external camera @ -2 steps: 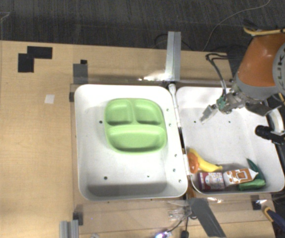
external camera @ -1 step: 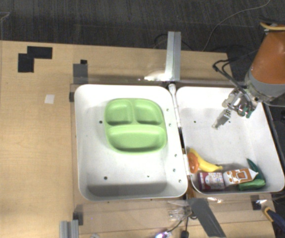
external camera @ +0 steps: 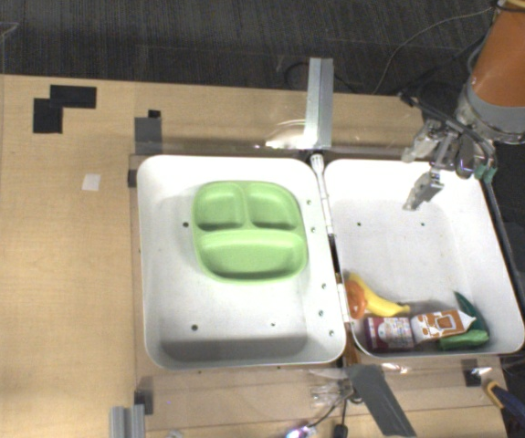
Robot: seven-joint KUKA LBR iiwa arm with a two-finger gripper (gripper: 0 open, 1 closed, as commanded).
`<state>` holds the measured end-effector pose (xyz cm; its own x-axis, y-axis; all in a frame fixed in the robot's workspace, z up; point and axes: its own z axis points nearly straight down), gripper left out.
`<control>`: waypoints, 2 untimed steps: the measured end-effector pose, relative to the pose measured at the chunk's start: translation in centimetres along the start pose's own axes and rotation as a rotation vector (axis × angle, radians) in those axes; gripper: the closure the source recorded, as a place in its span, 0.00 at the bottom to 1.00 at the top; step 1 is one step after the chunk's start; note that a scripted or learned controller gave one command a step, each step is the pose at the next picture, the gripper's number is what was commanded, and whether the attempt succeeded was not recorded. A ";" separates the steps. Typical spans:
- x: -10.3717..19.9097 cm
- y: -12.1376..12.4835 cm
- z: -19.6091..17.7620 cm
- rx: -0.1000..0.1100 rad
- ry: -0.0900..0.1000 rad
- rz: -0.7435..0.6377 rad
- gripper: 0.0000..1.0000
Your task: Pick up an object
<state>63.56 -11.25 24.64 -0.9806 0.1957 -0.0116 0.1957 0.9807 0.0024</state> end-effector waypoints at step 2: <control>-2.6 -6.3 -1.8 0.000 -0.001 -0.749 0.00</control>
<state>64.89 -17.91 26.46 -0.8515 -0.5243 -0.0110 -0.5242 0.8515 -0.0065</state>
